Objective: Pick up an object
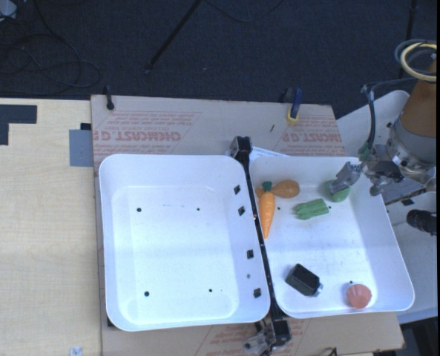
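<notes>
Tool (343,182) at right bin's (398,273) far edge, clamped on a small green object (339,191), carrot (266,210) near divider, 1 black block (303,279) below.

Gripper (343,184) over right bin (386,232), toys inside.
</notes>
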### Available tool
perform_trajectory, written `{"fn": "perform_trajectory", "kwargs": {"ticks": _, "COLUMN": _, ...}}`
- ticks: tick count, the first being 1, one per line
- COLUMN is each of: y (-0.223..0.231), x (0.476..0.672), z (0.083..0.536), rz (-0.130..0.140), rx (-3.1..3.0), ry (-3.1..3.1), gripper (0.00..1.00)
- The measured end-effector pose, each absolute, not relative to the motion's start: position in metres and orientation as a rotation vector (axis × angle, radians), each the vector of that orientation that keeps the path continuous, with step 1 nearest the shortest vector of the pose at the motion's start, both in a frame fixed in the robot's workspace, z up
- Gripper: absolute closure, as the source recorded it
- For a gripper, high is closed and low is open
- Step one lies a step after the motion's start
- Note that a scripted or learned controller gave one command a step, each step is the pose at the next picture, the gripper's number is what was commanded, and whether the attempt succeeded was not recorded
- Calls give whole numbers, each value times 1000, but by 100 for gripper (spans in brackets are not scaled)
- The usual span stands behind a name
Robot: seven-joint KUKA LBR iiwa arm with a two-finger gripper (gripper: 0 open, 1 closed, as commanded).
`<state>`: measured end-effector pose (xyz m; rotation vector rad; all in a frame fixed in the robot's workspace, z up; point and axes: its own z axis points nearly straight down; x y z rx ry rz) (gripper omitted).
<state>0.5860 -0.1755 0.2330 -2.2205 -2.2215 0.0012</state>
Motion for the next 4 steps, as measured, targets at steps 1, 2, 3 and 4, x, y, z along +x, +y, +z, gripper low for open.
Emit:
{"fn": "perform_trajectory", "kwargs": {"ticks": 1, "y": -196, "x": 549, "z": 462, "rz": -10, "rx": -2233, "ry": -2230, "gripper": 0}}
{"fn": "perform_trajectory", "kwargs": {"ticks": 2, "y": -61, "x": 541, "z": 543, "rz": -7, "rx": -2212, "ry": -2235, "gripper": 0}}
{"fn": "perform_trajectory", "kwargs": {"ticks": 3, "y": 12, "x": 544, "z": 537, "rz": 4, "rx": -2213, "ry": -2225, "gripper": 0}}
{"fn": "perform_trajectory", "kwargs": {"ticks": 4, "y": 128, "x": 534, "z": 537, "rz": 3, "rx": -2204, "ry": -2233, "gripper": 0}}
